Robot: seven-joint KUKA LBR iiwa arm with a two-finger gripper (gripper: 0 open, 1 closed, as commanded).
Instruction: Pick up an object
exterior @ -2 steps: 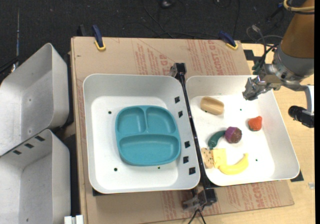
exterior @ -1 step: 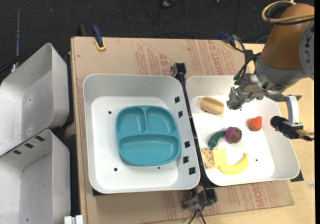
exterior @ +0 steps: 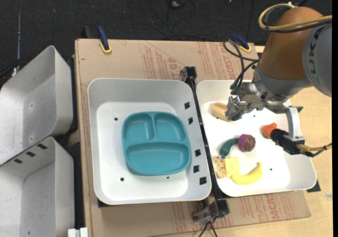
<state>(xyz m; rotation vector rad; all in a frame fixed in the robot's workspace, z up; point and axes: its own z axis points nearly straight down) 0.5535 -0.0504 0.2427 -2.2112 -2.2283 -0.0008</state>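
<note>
Two white bins side by side; left bin (exterior: 100, 125) has a teal divided plate (exterior: 156, 143). Gripper (exterior: 233, 110) sits low in the right bin (exterior: 298, 170), upper left part, fingertips right against a tan bread-like piece (exterior: 219, 110) that pokes out to their left. Can't tell if the fingers are released or clenched, or if the piece is between them. Nearby: purple onion-like ball (exterior: 246, 142), green pepper (exterior: 228, 146), banana (exterior: 248, 176), cracker (exterior: 217, 167), orange item (exterior: 270, 129). Cardboard (exterior: 158, 59) print not legible; "UK" visible on arm.

left bin (exterior: 100, 125): divided plate (exterior: 156, 143) | right bin (exterior: 296, 175): banana (exterior: 247, 174), onion (exterior: 246, 142)
</note>
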